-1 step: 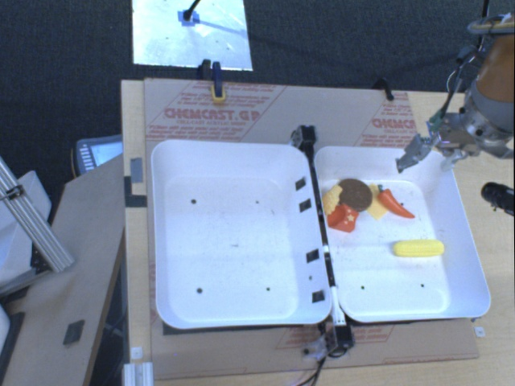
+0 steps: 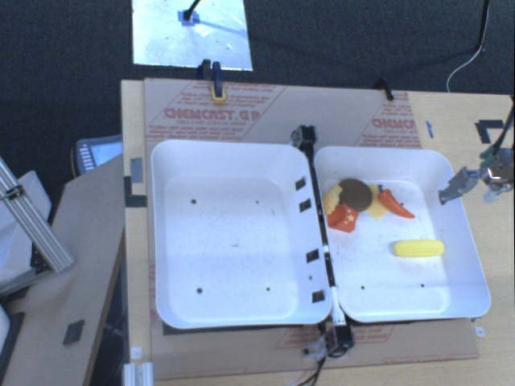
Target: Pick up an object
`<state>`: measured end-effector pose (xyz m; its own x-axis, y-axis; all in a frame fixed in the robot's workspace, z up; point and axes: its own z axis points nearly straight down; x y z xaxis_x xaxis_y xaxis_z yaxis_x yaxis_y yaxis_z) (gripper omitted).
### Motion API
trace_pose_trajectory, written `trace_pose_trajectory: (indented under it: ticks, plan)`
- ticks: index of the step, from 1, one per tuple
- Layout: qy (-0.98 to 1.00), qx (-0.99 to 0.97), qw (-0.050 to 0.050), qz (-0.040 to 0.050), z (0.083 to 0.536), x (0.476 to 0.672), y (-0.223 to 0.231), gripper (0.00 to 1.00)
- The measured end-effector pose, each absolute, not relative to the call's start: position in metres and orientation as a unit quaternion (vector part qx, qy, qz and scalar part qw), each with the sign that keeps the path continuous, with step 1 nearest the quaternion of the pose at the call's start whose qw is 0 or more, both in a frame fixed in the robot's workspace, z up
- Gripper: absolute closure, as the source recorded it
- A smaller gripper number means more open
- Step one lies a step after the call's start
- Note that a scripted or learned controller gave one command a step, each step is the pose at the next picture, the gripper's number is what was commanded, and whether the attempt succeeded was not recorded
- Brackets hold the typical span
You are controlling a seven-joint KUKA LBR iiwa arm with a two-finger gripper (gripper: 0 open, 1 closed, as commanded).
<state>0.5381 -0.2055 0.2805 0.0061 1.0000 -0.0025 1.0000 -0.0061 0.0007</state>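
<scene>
The right bin (image 2: 459, 215) holds a small cluster near its upper left: a brown round piece (image 2: 355, 192), a red block (image 2: 344, 219), an orange-red pepper-like piece (image 2: 393, 203) and bits of yellow beside them. A yellow corn cob (image 2: 418, 248) lies alone in the bin's middle right. My gripper (image 2: 460, 182) hangs at the right bin's far right rim, apart from all the objects and with nothing seen between its fingers.
The left bin (image 2: 161, 215) sits beside the right one, joined by a black clipped divider (image 2: 315, 215). Both rest on a cardboard sheet (image 2: 241, 115). A shiny metal plate (image 2: 191, 22) lies beyond the bench.
</scene>
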Motion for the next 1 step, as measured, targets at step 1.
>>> trace_pose_trajectory:
  ticks: [1]
  plan:
    - [0.707, 0.707, 0.001, 0.0004, 0.2961, 0.4925, -0.2071, 0.00]
